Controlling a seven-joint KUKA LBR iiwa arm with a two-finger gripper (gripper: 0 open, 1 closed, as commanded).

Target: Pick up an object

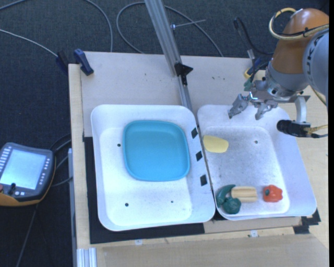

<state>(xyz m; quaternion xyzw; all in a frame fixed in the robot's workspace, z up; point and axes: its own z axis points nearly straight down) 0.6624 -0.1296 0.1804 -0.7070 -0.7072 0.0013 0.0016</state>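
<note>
On the bench (130, 78), seen from above at a slant, two shallow white bins sat side by side. At nine o'clock from the middle of the view lay the left bin (104, 156), and a square turquoise plate (156, 150) rested flat inside it. At three o'clock lay the right bin (297, 172), which carried four small things. A pale yellow piece (215, 144) lay against that bin's left wall, near its far end. Along the near edge, towards five o'clock, three toy foods formed a row: a dark green vegetable (228, 199), a tan block (243, 194) touching it, and a red pepper with a green stem (272, 193) just beside the block, a little apart.

At two o'clock, the grey arm (302, 47) with its orange band reached in from the right. Its gripper (250, 108) hovered over the far rim of the right bin. The two metal fingers (236, 108) were spread apart, with nothing between them. The yellow piece lay at about seven o'clock from the gripper, near but clear of it; the three toy foods were well apart from it.

A slanted metal rail (169, 52) ran from twelve o'clock down to the gap between the bins. At nine o'clock, off the bench, a handheld control pendant (23, 172) with a screen lay on the dark floor, among black cables (99, 15).
</note>
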